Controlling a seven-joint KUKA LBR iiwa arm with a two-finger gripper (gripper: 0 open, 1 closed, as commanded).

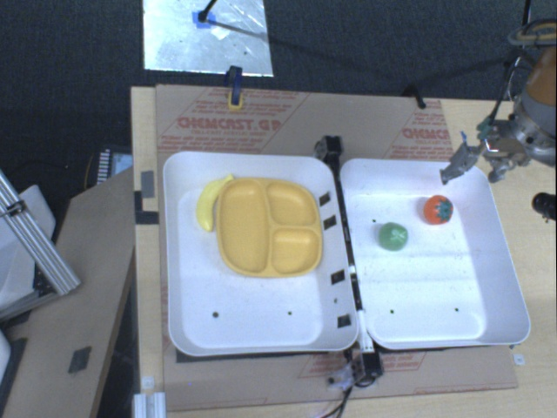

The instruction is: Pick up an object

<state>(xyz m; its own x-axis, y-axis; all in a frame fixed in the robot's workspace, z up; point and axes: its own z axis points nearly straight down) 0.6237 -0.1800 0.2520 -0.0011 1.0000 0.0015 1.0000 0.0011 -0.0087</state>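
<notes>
The right bin [487,320] holds an orange-red tomato-like toy [438,209] and, lower left of it, a green round toy [392,235]. In the left bin [187,320] lies a yellow divided plate [266,226], with a yellow banana [207,204] against its left side. My gripper [477,161] hovers at the right bin's far right corner, up and to the right of the orange toy. Its fingers are spread apart with nothing between them.
Both bins rest on a cardboard sheet [261,116] on the bench. A black clamp [331,148] sits at the far end of the seam between the bins. A shiny metal plate [207,23] lies on the dark floor beyond.
</notes>
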